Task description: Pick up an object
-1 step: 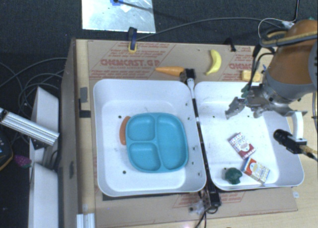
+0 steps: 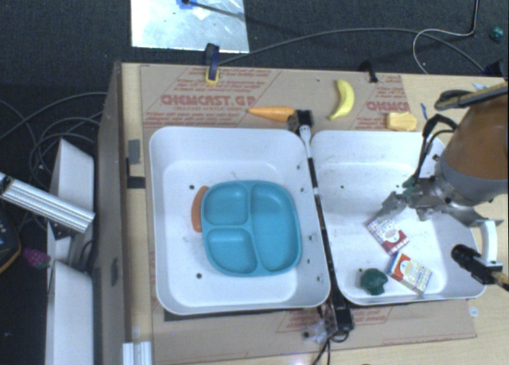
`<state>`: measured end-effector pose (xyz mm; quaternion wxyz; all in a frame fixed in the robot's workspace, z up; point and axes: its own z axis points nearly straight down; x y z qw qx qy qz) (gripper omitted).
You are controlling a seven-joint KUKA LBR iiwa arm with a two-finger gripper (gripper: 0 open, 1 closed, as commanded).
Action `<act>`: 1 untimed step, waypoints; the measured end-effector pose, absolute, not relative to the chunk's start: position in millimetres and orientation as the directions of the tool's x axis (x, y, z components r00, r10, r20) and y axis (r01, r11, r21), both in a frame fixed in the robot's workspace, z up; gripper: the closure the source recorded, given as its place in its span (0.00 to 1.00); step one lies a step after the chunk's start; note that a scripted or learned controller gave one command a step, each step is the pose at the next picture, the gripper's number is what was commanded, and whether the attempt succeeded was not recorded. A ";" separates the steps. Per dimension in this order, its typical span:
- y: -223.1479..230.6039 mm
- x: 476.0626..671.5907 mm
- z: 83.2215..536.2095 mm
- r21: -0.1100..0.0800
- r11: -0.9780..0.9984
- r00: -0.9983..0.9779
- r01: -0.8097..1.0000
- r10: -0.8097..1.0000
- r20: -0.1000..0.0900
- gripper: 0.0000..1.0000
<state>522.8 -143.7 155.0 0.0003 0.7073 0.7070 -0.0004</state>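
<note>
My gripper (image 2: 391,207) reaches into the right bin (image 2: 350,166) from the right and hangs just over the top edge of a small red and white packet (image 2: 388,234). Nearer the bin's front lie a second red and white carton (image 2: 412,273) and a dark green lump (image 2: 371,280). I see nothing lifted off the bin floor.
The left bin (image 2: 171,196) holds a blue divided plate (image 2: 250,226) with an orange sausage (image 2: 196,208) against its left side. Behind the bins, on the board, lie a banana (image 2: 343,99), a carrot (image 2: 270,114) and a yellow block (image 2: 402,121).
</note>
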 end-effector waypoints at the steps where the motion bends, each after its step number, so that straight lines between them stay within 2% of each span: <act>1: -156.9 500.2 91.7 -0.001 0.000 0.000 1.000 1.000 0.000 0.00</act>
